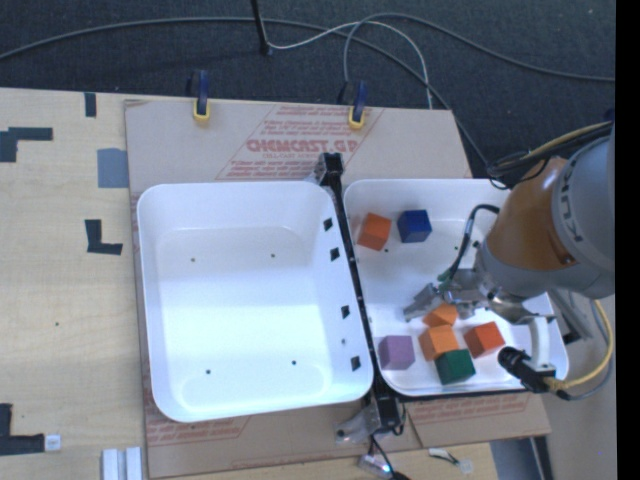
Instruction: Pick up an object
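Nearest the camera's low edge, a green cube is sitting in the right bin, just below the gripper, touching an orange cube above it and lying just beside a red-orange cube to its upper right. A lilac cube is resting to the lower left of the gripper, near the divider between the bins. The gripper is hovering low over another orange block, which is lying directly beneath its fingertips; whether it is gripping that block or merely standing over it cannot be told from here. Farther up, well apart from the gripper, an orange cube and a blue cube are lying side by side. To the gripper's left, the left bin is sitting on the cardboard sheet covering the desk.
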`<state>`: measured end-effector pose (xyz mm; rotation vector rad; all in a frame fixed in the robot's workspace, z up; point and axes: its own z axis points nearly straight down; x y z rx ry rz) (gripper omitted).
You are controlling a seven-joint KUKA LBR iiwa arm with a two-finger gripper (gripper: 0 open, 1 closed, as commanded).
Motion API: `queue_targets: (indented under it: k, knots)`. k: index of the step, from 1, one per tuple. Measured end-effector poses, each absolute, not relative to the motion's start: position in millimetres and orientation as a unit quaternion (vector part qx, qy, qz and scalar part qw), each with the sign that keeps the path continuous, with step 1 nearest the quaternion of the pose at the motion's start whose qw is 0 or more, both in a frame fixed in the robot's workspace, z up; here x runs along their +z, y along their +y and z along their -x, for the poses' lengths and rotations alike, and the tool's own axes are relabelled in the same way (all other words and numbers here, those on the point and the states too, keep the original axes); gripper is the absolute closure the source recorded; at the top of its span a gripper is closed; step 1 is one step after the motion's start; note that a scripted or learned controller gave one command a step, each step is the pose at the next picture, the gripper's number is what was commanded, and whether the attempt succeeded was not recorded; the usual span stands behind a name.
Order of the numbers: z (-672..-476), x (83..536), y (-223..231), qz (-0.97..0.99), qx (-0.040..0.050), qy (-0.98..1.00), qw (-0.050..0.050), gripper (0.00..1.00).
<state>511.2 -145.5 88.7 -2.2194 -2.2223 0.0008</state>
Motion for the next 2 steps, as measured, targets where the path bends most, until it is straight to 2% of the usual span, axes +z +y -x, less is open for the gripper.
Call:
queue_targets:
  k: [1, 2]
  knots:
    - [-512.1, 99.9, -146.6, 0.707, -0.0004, -0.707, -0.001, 1.00]
    - [-488.7, 192.2, -13.4, 0.703, -0.0038, -0.712, -0.001, 1.00]
